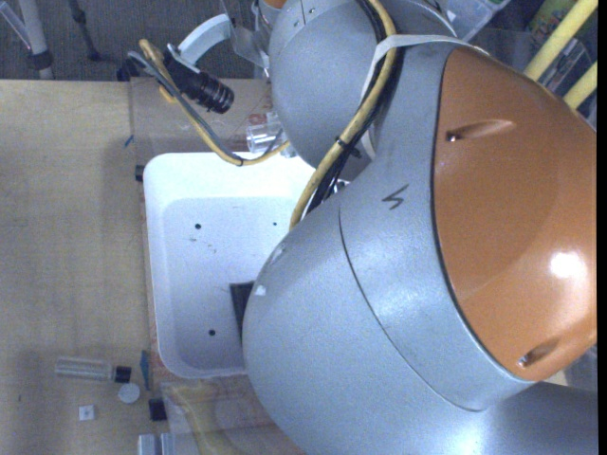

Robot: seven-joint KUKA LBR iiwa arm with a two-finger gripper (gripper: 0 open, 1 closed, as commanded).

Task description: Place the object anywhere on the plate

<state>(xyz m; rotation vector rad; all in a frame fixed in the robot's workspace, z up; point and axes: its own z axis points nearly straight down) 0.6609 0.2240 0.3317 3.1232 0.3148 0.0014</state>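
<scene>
robotics lab | grey-orange arm (427,254) | white bin (190,254) | wooden bench (66,235)

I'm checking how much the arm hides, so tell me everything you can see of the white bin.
The white bin is shallow, smooth, plastic-looking, with rounded corners and a thick rim. Its floor bears a few small dark specks. It sits on the tan bench. The grey arm covers its right side, and a dark edge peeks out beside the arm.

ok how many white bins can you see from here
1. The white bin lies left of centre, its left wall and part of its floor showing. The grey and orange arm covers the right of the view, so a second bin may be hidden behind it.
</scene>
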